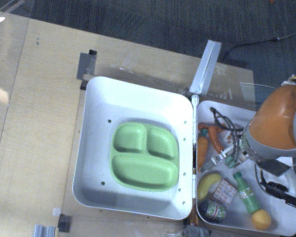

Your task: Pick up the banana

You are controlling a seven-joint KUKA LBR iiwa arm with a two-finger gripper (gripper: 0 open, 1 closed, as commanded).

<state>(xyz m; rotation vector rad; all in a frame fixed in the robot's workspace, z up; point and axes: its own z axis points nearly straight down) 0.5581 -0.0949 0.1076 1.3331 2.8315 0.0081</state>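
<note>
The banana [208,184], yellow-green and short, lies at the left side of the right bin [288,225], against its near-left wall. My gripper [231,155] hangs low over the middle of that bin, up and to the right of the banana and apart from it. The grey wrist and orange band [275,118] cover most of the gripper from above. Nothing is visibly held.
A carrot [201,148], a small patterned box [224,192], a dark can [211,211], a green bottle [245,195] and a lemon [261,219] crowd the right bin. The left bin [94,134] holds a green divided plate [146,155].
</note>
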